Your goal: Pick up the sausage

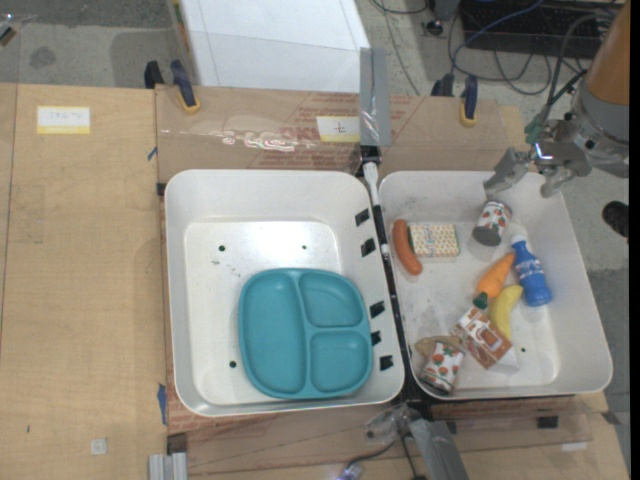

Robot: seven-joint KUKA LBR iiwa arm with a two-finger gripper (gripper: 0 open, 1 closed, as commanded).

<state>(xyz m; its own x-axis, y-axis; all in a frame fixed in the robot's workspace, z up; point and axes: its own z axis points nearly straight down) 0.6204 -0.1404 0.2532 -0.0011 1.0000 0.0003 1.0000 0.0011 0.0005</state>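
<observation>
Both white bins (190, 268) are looking like smooth moulded plastic with a slight sheen; the teal tray (300, 333) in the left bin is reading as matt plastic, smooth, divided; the bench (80, 268) around the bins is showing matt brown board, cardboard-like, with a glossy strip of clear tape (255, 136) just behind the left bin; the sausage (406, 247) by the divider is looking smooth and slightly shiny, plastic; the sponge-like block (434, 239) touching it is appearing matt and speckled; the blue bottle (531, 275) is showing glossy plastic; the gripper (538, 171) is looking like dull grey metal.
</observation>
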